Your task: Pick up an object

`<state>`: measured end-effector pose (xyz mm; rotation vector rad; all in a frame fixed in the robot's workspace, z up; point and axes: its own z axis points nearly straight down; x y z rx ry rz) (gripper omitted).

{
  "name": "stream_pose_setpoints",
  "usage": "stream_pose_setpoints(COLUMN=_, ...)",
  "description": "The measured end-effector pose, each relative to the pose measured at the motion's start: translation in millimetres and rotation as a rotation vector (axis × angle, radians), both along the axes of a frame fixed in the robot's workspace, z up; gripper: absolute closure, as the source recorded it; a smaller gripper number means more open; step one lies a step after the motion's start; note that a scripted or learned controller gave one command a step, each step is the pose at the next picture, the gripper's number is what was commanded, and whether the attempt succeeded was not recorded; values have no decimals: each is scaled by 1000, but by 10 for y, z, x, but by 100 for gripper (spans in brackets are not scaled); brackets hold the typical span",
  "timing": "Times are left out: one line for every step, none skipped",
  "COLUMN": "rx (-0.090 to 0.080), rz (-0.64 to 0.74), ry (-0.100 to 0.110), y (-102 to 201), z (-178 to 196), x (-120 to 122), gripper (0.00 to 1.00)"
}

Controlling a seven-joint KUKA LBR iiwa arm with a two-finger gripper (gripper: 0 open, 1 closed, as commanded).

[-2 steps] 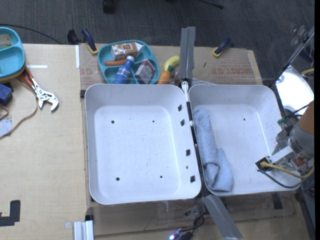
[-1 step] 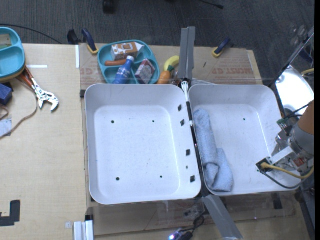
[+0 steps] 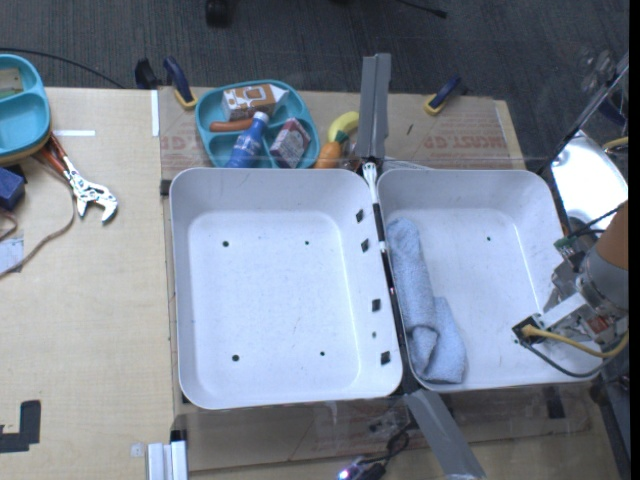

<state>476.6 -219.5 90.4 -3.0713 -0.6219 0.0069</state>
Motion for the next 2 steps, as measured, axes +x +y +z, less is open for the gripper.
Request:
stream_pose_setpoints(rx=2, rz=1, ry=4, y=2, z=81, x=-6, gripper=100)
stream_pose_setpoints(rx=-1, rz=74, ry=-2, y=0, z=10, x=7, gripper=100)
